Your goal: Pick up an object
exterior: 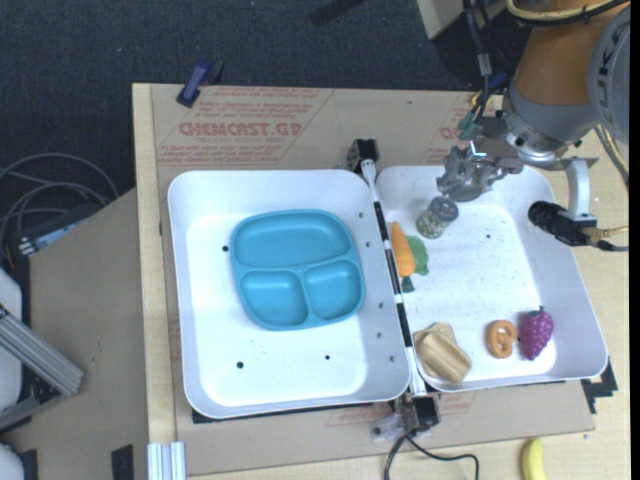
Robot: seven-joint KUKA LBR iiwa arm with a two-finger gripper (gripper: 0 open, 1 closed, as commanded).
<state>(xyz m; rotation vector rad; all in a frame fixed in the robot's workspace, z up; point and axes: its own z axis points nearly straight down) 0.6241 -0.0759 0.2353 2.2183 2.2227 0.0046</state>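
My gripper (452, 196) hangs over the back left part of the right bin (560, 268). A small grey-green speckled lump (437, 219) sits right at its tip, touching or nearly touching it; whether it is gripped is unclear. An orange carrot (401, 251) with a green leaf lies along the bin's left wall, just in front of the gripper. A tan bread-like piece (442, 354) lies at the front left corner. An orange ring (500, 338) and a purple grape bunch (537, 331) lie side by side at the front right.
The left bin (200, 338) holds a blue divided plate (297, 268). A black fixture (556, 220) sticks over the right bin's right wall. A black clamp (364, 154) sits between the bins at the back. A yellow object (534, 460) lies off the bench front.
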